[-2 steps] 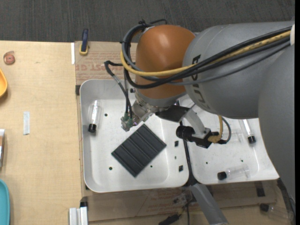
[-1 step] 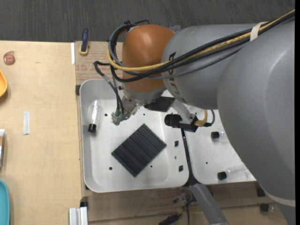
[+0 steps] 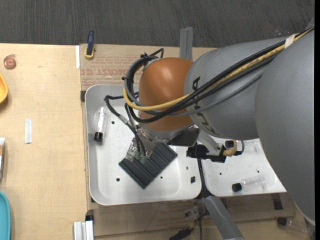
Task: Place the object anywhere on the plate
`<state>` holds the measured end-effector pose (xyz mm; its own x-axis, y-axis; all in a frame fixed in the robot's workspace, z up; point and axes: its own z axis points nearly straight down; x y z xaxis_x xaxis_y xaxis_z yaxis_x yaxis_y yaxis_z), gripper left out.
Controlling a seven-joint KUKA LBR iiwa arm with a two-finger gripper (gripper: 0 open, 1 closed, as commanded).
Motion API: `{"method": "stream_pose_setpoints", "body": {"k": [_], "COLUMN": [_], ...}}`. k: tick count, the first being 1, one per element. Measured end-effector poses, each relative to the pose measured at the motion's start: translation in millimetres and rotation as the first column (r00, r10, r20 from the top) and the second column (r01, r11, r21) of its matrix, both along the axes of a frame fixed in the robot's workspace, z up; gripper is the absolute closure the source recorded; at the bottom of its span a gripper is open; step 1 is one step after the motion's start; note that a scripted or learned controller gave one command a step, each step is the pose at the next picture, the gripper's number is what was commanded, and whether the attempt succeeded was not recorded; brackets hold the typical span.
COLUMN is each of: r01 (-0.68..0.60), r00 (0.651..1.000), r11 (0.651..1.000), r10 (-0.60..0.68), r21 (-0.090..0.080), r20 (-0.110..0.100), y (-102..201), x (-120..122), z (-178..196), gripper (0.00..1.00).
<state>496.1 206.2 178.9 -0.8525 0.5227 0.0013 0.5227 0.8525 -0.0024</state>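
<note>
Arm low over left bin (image 3: 100, 184), pincer (image 3: 140, 154) at dark ridged plate (image 3: 148, 165); grip state impossible to tell. Clear tube (image 3: 99, 124), likely the object, well apart at left. Risk: coming up empty-handed, or nudging plate.

The gripper (image 3: 143, 156) is positioned over the left bin (image 3: 100, 184), above a ridged block (image 3: 152, 164) lying in that bin. A marker (image 3: 99, 126) lies in the same bin, to the gripper's left. A vial (image 3: 248, 185) lies in the right bin (image 3: 270, 184), well to the gripper's right.
</note>
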Motion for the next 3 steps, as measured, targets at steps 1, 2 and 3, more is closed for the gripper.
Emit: {"method": "stream_pose_setpoints", "body": {"k": [1, 2, 3], "r01": [-0.255, -0.559, -0.651], "r00": [0.967, 0.829, 0.759], "r11": [0.967, 0.829, 0.759], "r10": [0.255, 0.559, 0.651], "r21": [0.001, 0.0, 0.001], "r20": [0.003, 0.007, 0.005], "y": [22, 21, 22], "x": [54, 154, 164], "z": [14, 139, 110], "gripper": [1.0, 1.0, 1.0]}}
